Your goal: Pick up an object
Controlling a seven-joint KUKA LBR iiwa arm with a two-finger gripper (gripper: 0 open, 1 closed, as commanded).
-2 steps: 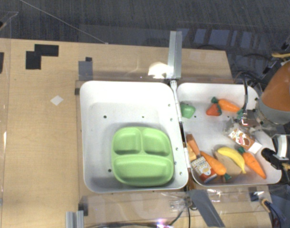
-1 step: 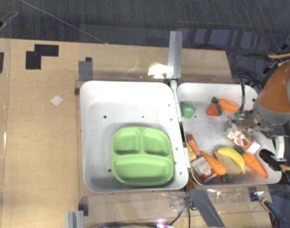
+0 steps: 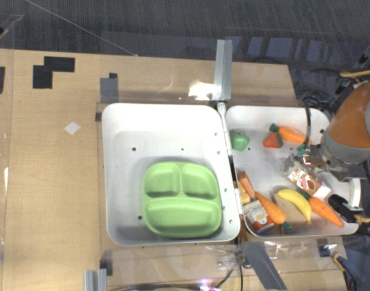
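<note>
The nearest candidate to pick, as I read it, is the small red-and-white packet (image 3: 303,179) in the right bin (image 3: 255,121), lying at about the bin's three o'clock, just off the gripper (image 3: 307,157). From the gripper it sits at roughly six o'clock, almost touching. Its long axis seems to run from ten o'clock to four o'clock, though it is small and I can't be sure.

Whether the gripper is spread or closed I cannot tell from up here; I see nothing clearly clamped in it.

Working outward: the banana (image 3: 295,202) lies just past the packet at six o'clock, its axis running ten to four, resting on a brown slab (image 3: 289,213). One carrot (image 3: 326,211) lies beside it toward four o'clock, another (image 3: 270,208) toward eight. A third carrot (image 3: 292,134) sits at the gripper's eleven o'clock, next to a strawberry (image 3: 271,140). A green piece (image 3: 239,141) rests by the divider.

The left bin (image 3: 121,162) holds a green divided plate (image 3: 182,199).

My judgement: the next move is a short descent toward six o'clock.
</note>
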